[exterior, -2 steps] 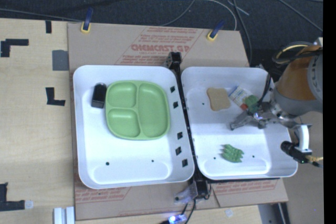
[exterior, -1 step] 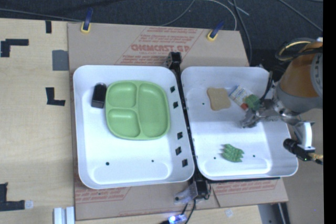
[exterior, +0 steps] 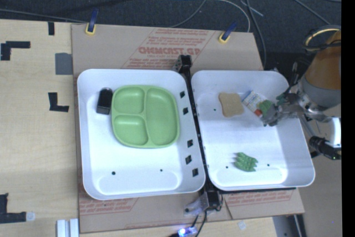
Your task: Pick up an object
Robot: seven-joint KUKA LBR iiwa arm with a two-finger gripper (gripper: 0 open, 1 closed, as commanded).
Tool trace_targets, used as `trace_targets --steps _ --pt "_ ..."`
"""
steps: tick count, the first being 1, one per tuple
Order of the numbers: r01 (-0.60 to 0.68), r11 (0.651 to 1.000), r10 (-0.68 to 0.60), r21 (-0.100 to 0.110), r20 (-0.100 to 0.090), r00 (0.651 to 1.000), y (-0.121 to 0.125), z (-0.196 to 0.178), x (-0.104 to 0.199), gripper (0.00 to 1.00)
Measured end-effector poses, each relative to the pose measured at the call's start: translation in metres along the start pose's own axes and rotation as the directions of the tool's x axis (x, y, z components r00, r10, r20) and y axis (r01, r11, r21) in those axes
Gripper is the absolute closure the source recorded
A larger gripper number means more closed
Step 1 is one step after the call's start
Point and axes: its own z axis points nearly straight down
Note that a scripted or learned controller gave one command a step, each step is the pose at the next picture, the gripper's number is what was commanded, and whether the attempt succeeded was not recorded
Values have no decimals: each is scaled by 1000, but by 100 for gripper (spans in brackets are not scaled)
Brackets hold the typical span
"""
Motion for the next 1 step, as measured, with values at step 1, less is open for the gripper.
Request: trace_targets --steps 1 --pt "1 1000 -1 0 0 1000 1 -44 6 100"
